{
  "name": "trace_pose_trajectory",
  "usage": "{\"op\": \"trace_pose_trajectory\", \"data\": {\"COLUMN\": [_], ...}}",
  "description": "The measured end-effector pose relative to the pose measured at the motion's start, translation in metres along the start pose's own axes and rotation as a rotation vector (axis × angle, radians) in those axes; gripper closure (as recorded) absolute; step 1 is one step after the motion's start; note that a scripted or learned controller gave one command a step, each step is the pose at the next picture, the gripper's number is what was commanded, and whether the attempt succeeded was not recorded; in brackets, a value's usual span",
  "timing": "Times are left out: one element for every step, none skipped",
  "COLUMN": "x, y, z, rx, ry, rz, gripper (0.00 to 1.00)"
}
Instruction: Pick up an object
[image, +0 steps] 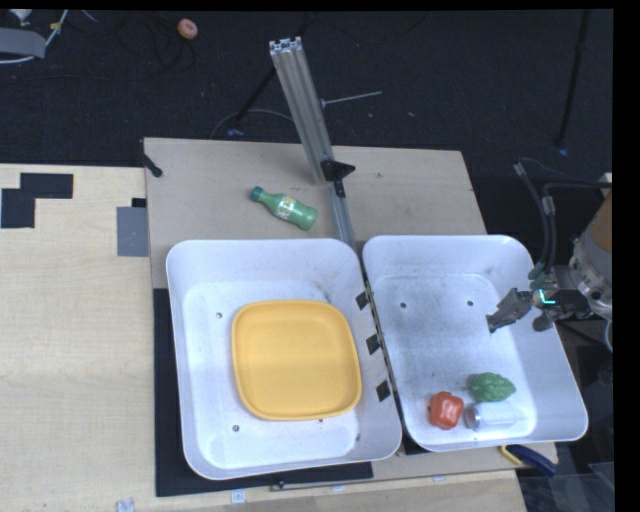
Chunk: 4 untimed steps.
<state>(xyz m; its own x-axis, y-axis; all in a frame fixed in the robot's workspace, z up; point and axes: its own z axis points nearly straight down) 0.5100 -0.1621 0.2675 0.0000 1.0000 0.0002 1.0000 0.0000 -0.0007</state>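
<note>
The tool (520, 312) hovered open, empty, above the right bin (440, 250); it should descend squarely over the bin's red object (446, 410).

Two bins side by side on the bench. Left bin (190, 300): a square plate (296, 358) at its centre. Right bin (440, 265): three small objects clustered at lower right, namely a toy pepper (446, 410), a leafy toy vegetable (491, 386), and a small cylinder (492, 416). Above the left bin, on the bench: a bottle (284, 208) on its side.
</note>
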Motion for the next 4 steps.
{"op": "trace_pose_trajectory", "data": {"x": [0.000,0.000,0.000,0.001], "y": [0.000,-0.008,-0.006,-0.014], "z": [0.000,0.045,0.088,0.132], "rx": [0.000,0.003,0.004,0.003], "ry": [0.000,0.001,0.001,0.001], "rz": [0.000,0.000,-0.001,0.000], "gripper": [0.00,0.00,0.00,0.00]}}
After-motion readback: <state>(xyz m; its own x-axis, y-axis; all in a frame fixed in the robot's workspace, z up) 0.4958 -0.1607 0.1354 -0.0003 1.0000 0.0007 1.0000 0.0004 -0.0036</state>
